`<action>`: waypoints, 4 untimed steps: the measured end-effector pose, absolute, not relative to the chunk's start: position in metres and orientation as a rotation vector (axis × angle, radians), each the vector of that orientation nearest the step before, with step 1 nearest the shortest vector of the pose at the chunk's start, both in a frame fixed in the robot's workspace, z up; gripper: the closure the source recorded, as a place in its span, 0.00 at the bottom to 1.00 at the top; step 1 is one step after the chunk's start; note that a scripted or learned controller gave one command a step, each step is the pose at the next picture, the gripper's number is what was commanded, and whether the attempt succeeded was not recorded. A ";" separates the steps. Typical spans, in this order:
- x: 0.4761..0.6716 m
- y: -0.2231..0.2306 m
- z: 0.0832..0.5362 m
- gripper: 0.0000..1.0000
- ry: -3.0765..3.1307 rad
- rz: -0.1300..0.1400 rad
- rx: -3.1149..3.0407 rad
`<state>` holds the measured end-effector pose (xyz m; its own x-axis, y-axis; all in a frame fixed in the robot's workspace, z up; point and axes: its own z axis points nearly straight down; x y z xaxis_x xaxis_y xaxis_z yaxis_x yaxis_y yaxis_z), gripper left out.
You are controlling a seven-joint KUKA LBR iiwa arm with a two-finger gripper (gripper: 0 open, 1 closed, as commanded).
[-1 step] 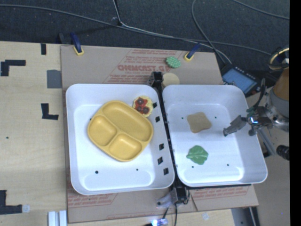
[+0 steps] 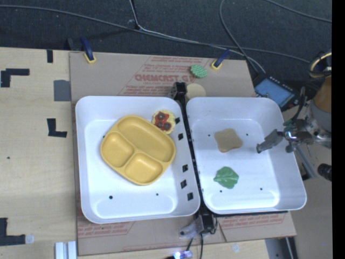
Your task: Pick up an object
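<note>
Two small pieces in right bin (image 2: 269,109): tan slab (image 2: 228,140), green leaf (image 2: 226,177); gripper (image 2: 269,142) finger state unclear.

My gripper (image 2: 275,140) was a small affair of dull grey metal at the right edge of the frame, one slim dark finger (image 2: 268,143) jutting leftward. Behind it sat a silvery wrist block (image 2: 310,131) with thin black cables looping around, and an orange-tan patch above.
</note>
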<state>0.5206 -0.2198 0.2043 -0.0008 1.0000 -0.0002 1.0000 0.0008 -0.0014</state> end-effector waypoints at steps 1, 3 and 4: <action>0.516 -0.210 0.156 0.00 -2.220 0.005 -2.216; 0.517 -0.204 0.086 0.00 -2.224 0.002 -2.222; 0.518 -0.205 0.097 1.00 -2.228 0.001 -2.226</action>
<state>0.5179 -0.2050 0.0968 -0.0010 1.0000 -0.0055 1.0000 0.0010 0.0048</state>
